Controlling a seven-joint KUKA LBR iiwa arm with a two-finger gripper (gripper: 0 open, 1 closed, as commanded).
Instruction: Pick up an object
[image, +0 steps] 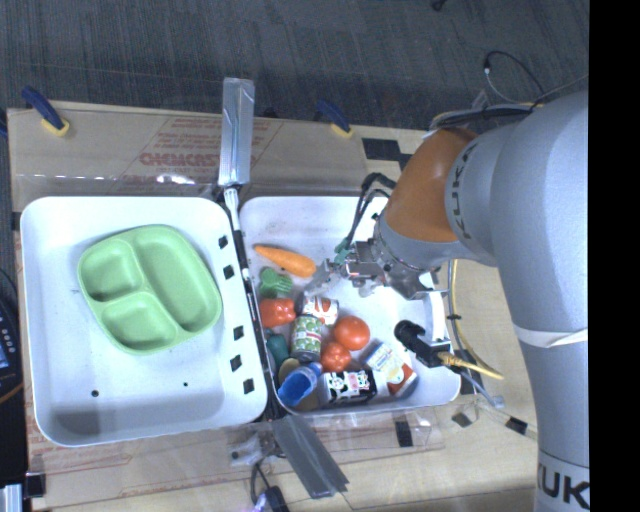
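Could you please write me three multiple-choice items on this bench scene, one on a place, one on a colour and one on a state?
1. Where does the divided plate lie?
A. left bin
B. right bin
C. on the bench

2. What colour is that plate?
A. blue
B. green
C. red

3. How does the carrot stand to the tool?
A. clamped in it
B. lying in the right bin beside it
C. lifted above the bins

Key: 1 A, it sits in the left bin. 2 B, it is pale green. 3 B, the carrot rests on the bin floor left of the tool.

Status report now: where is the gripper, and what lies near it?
Gripper low in right bin, fingers unclear. Carrot just beside it, not held. Tomatoes, cans crowd below.
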